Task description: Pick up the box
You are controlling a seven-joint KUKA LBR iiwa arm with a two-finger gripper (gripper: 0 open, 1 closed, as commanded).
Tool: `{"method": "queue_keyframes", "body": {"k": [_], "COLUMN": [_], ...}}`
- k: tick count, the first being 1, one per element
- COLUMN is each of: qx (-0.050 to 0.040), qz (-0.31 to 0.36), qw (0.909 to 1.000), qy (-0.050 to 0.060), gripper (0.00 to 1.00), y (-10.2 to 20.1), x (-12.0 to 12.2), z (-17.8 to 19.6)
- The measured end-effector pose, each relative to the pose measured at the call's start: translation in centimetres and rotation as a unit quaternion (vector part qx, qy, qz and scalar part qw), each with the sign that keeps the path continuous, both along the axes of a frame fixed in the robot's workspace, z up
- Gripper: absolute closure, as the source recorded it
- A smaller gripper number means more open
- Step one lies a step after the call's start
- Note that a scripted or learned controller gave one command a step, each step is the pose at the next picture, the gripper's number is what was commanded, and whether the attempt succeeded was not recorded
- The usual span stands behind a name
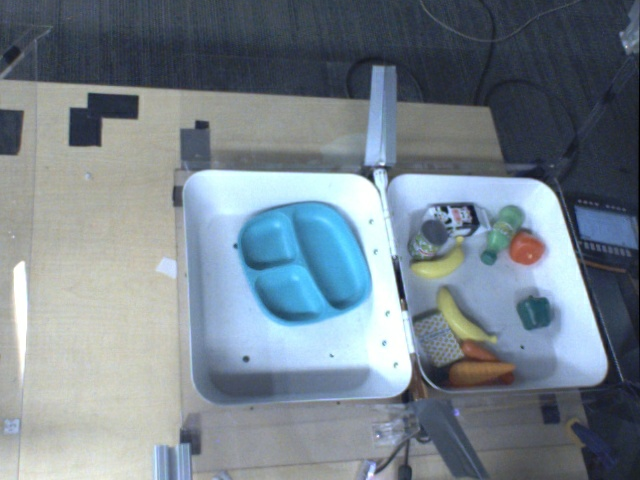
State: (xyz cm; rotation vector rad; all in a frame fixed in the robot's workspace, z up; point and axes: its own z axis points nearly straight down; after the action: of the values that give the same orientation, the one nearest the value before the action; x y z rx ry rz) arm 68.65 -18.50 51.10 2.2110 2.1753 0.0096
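**Pincer:** state cannot be told.

**Box (437, 337):** 1, patterned in a fine check. It lies in the right bin (573, 298) near its front-left corner, close to the left wall.

**Right bin, other contents:**
- 2 yellow bananas. The nearer banana (463, 317) lies just beside the box at its far-right side. The farther banana (438, 264) lies by the left wall.
- 1 orange carrot (481, 373) along the front wall, touching the box's front corner.
- 1 small red-orange piece (479, 351) just behind the carrot.
- 1 black-and-white packet (455, 216) near the far wall, with 1 grey round thing (432, 234) against it.
- 1 green bottle (498, 233) beside 1 orange-red round item (527, 249).
- 1 teal block (534, 312) toward the right wall, apart from the rest.

**Left bin (215, 298):** 1 blue tray (305, 260) with 3 compartments, set near the middle.

**Surface:** 2 white bins lie side by side on a pale wooden bench (90, 298). 1 metal post (381, 116) stands at their shared far edge. Black marks (104, 115) sit at the bench's far-left corner.

**Room:** dark carpet (250, 18) lies beyond the bench, with a thin cable (470, 13) looped across it.
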Motion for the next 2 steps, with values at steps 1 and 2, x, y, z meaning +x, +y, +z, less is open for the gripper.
{"method": "queue_keyframes", "body": {"k": [1, 2], "qx": [-0.0017, -0.0036], "qz": [0.004, 0.008], "qw": [1.0, 1.0], "qy": [-0.002, -0.004], "gripper": [1.0, 1.0], "y": [0.2, 0.5], "x": [0.2, 0.4], "z": [1.1, 2.1]}}
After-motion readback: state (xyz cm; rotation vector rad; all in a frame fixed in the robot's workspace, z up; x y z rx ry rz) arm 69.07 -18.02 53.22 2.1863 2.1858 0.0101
